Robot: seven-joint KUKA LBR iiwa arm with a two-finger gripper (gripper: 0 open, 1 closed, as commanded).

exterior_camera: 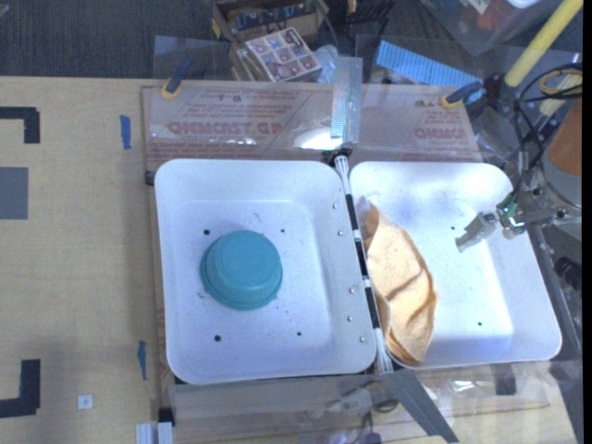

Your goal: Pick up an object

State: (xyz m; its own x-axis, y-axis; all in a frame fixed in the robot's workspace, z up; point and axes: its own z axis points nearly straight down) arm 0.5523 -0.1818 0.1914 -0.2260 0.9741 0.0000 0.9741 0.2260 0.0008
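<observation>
- Two white bins are seen side by side: the left bin point(185, 350) carries a teal bowl point(241, 268), upside down near its middle; the right bin point(518, 331) carries an orange cloth point(403, 289), slumped against the dividing wall.
- The cloth is judged risky: pressed to the wall, only a fold may be pinched and slipped.
- The bowl is judged harder: a smooth dome could be skated off.
- The gripper point(468, 237) is poised over the right bin, apart from both; its opening cannot be made out, and nothing is seen held.
</observation>
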